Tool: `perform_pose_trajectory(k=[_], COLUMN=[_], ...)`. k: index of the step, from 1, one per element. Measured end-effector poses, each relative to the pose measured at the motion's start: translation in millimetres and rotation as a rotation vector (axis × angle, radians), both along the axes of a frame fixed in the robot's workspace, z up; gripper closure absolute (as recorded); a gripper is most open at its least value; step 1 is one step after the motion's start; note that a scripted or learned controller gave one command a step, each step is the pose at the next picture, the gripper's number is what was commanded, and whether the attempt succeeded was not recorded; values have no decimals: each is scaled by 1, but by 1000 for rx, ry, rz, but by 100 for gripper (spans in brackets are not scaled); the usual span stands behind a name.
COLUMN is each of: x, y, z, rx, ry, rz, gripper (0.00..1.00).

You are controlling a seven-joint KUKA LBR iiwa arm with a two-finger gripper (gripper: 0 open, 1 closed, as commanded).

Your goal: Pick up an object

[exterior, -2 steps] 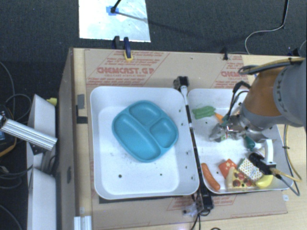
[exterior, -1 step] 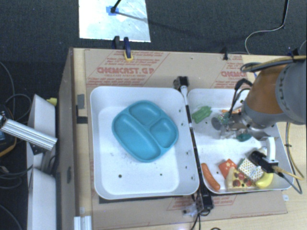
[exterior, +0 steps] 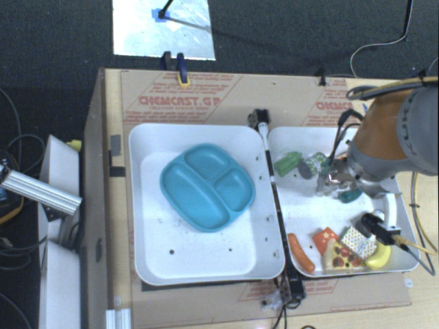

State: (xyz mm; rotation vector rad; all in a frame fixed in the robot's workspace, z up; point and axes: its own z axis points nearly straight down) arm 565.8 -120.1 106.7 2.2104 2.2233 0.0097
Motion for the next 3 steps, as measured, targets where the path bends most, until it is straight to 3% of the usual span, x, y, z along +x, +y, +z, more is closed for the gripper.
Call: perform_pose_trajectory(k=[1,2,3], x=[1,30,34], y=[-41,-75,-87], z=[53,15,-22], rx=[-2,-2,-1], ry=[5,7,8], rz=[-5,-5,-5], gripper=[100,100,100])
